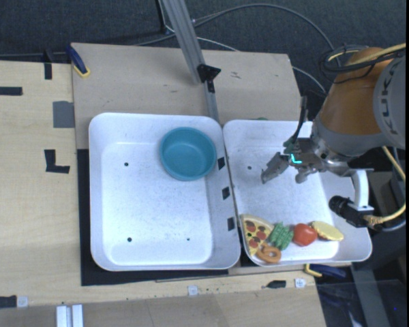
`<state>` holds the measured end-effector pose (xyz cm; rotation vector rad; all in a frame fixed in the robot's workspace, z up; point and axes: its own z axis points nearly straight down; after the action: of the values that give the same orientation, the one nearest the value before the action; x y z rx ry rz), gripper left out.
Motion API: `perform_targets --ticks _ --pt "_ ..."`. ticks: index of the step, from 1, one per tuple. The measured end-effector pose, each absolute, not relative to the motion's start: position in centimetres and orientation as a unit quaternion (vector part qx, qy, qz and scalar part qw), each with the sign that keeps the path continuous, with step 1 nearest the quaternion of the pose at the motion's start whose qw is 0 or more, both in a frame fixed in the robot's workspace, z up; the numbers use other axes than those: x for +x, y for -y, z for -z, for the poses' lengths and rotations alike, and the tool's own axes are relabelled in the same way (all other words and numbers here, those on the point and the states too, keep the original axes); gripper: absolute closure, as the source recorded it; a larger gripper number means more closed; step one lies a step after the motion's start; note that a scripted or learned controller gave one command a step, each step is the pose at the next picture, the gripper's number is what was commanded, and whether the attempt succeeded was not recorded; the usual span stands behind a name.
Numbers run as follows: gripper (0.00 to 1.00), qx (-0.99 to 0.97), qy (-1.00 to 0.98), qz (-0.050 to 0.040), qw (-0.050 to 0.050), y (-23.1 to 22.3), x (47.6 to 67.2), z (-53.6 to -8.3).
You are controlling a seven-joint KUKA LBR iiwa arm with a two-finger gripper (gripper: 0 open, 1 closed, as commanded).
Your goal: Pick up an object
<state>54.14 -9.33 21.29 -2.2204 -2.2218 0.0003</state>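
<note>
Tool (287,170) hangs over middle of right bin (259,138), fingers spread, nothing btwn them. Toy food – pizza slice (255,231), green piece (281,235), tomato (304,234), yellow piece (327,231) – lies along bin's near edge. Blue bowl (187,153) sits in left bin (123,182), far side.

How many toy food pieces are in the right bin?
4, in a row along the near wall of the right bin: pizza slice, green piece, tomato, yellow piece. The arm may hide more by the far-right wall.

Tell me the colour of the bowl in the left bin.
The bowl is blue, a teal shade, seen clearly in the camera view.
</note>
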Motion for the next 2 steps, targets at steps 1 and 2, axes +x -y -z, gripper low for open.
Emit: perform_targets --ticks 1,2 --pt "0.00 -0.707 0.707 -0.0001 0.000 9.3 54.1 -21.3" --pt "0.00 -0.707 0.707 -0.0015 0.002 8.9 54.7 -16.7"
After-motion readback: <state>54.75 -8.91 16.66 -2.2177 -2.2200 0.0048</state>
